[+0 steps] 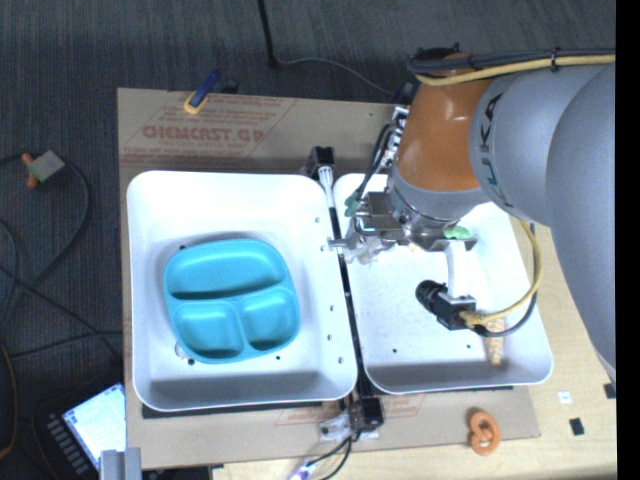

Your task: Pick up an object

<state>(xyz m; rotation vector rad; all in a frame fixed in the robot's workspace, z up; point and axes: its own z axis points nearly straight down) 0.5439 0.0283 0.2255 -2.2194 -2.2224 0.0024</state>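
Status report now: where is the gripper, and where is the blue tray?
Gripper low over right bin, near the divider. Blue tray flat in left bin, untouched. Nothing on the tray.

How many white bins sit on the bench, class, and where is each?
2. The left bin holds a blue divided tray; the right bin lies beneath the arm, which may hide items inside.

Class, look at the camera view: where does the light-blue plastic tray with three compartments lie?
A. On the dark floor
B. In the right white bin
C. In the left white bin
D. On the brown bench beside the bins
C: the light-blue plastic tray with three compartments rests on the floor of the left white bin, away from the arm.
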